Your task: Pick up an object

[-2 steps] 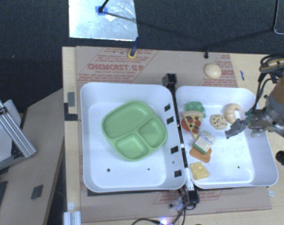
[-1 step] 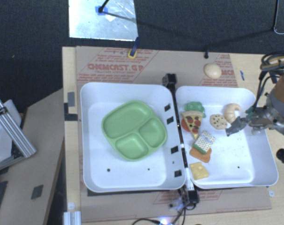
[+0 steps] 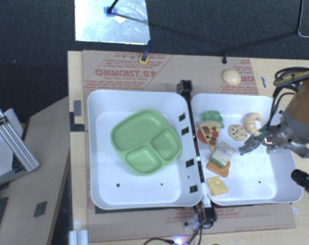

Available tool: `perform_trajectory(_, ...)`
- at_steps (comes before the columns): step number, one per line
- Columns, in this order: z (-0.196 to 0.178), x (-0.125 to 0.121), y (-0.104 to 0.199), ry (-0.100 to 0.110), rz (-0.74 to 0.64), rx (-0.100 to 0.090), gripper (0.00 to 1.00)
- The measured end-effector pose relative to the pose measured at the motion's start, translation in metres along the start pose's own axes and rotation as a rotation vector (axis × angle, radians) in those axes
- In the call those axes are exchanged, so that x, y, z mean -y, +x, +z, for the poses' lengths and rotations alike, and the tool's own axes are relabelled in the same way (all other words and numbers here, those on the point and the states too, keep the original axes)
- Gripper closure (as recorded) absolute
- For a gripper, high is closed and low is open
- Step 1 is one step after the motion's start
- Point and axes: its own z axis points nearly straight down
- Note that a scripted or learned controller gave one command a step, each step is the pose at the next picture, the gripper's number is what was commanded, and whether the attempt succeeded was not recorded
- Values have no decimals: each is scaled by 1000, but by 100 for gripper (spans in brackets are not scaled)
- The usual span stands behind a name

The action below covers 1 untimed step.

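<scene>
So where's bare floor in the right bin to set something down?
Bare floor runs along the right bin front, from the cheese wedge toward the right wall. The left half is crowded: pizza slice, cookie, croissant, sandwich. The gripper sits mid-bin.

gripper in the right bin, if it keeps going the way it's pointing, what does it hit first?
Likely the cracker-topped toy sandwich, lying left and slightly below the gripper, with bare bin floor between. Height is unclear from this slanted view, so it could pass over.

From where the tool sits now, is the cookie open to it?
Probably yes. The tool hangs just right of the cookie in the right bin; the croissant crowds its upper right, but its top looks uncovered.
</scene>
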Motion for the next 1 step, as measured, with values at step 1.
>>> perform_trajectory(1, 52, 0, -10, -2, 0, 0, 0)
